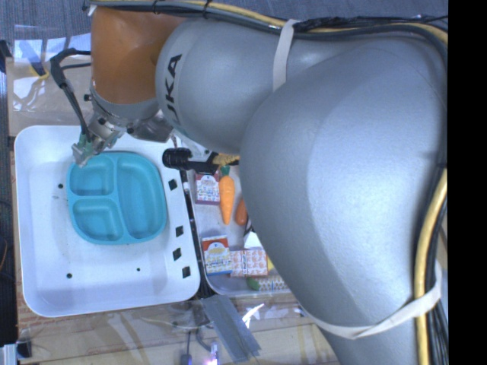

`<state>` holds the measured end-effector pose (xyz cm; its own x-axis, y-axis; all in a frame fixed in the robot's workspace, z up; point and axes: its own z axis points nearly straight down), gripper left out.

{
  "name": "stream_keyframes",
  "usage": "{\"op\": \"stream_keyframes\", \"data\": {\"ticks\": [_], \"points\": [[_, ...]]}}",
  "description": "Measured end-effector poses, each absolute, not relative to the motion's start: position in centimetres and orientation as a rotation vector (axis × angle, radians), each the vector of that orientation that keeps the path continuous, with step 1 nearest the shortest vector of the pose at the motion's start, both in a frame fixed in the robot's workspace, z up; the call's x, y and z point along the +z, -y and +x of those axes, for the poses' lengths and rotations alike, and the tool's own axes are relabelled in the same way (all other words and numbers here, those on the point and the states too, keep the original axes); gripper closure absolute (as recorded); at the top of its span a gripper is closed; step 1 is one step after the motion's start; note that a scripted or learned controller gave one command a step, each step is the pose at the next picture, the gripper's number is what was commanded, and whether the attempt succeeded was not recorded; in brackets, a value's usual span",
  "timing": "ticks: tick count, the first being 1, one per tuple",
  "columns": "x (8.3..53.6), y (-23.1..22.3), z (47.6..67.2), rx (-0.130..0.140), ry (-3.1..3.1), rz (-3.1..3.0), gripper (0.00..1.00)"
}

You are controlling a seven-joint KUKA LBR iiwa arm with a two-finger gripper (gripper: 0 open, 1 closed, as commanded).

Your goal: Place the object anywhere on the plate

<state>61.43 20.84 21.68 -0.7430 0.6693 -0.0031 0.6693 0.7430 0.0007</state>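
Blue plate (118,198) in left bin (46,280) | gripper (85,150) at plate's rim; grip state unclear

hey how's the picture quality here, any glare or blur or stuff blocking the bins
Camera view: soft and slightly blurred overall; the grey arm looms large, covering much of the right bin; bright sheen on the arm's casing; the blue plate is evenly lit; the hand at its corner is too small to read.

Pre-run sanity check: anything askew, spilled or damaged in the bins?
Nothing spilled or visibly damaged. The blue plate lies flat in the left bin, slightly rotated. The carrot and small boxes sit in the right bin, partly hidden by the arm.
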Motion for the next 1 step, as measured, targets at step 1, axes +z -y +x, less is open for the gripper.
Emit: {"op": "stream_keyframes", "data": {"ticks": [1], "points": [[21.89,-21.02,56.00,-0.003,-3.032,0.825,1.00]]}}
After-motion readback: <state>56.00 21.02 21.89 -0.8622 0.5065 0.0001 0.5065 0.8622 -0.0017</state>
